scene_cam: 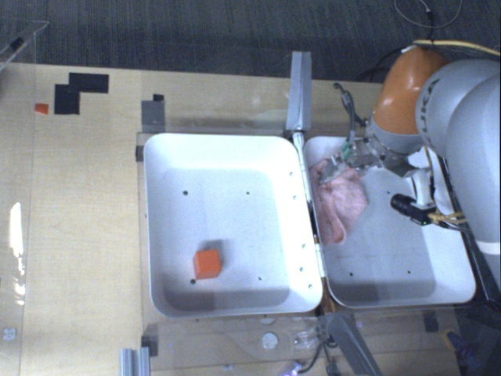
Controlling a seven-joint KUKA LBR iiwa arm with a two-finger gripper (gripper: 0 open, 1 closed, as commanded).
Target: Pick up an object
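A limp pink cloth-like object (341,200) lies in the right bin (407,284), against its left wall near the back. My gripper (347,160) hangs right over the cloth's top edge, at the back left of that bin, with the grey arm and its orange band (407,84) reaching in from the right. The finger gap is too small and cluttered to read. A small orange block (207,264) rests in the left bin (235,155), toward its front left.
A grey metal divider post (298,92) rises behind the seam between the two bins. Black cable and a connector (411,207) run along the arm over the right bin. Black markers (77,91) and a small orange tag (41,109) sit on the bench at far left.
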